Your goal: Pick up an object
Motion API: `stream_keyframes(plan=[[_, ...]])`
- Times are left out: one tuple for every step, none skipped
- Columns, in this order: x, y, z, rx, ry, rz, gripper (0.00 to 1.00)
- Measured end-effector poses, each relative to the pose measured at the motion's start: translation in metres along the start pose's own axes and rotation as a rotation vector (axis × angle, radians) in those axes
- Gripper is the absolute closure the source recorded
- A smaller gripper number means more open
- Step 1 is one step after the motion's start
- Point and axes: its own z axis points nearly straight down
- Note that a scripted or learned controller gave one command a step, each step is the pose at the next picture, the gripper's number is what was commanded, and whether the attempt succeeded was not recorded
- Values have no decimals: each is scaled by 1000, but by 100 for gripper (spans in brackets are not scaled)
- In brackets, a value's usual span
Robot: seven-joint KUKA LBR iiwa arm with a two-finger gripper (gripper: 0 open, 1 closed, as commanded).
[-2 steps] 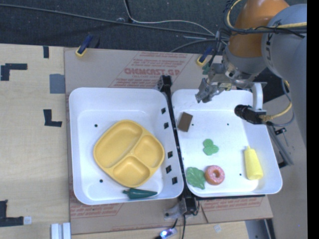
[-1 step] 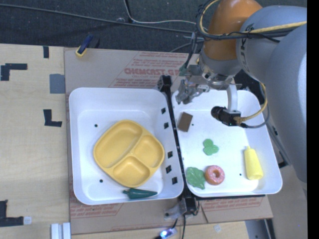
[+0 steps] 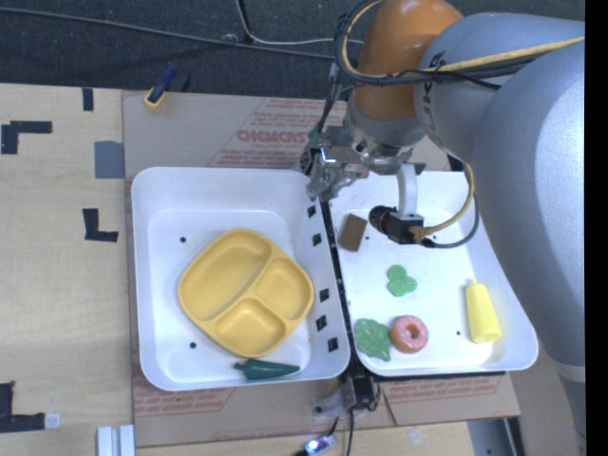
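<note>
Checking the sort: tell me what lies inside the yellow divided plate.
The yellow divided plate shows three bare compartments, all uncovered. A dark green pepper lies in the left bin, just past the plate's near rim.

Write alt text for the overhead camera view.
A grey robot arm reaches from the right over two white bins. The left holds a yellow divided plate and green pepper; the right holds a donut, yellow piece and green bits.

The bench [image 3: 57, 255] is pale wood with dark tape marks. On it lies a cardboard sheet [image 3: 256, 136], under and behind the gripper [image 3: 323, 174]. Two white bins sit on the cardboard: the left bin [image 3: 152, 255] left of and nearer than the gripper, the right bin [image 3: 508, 335] to its right.
</note>
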Motion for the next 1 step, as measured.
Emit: stream_keyframes(plan=[[55, 5, 8, -1, 0, -1, 100]])
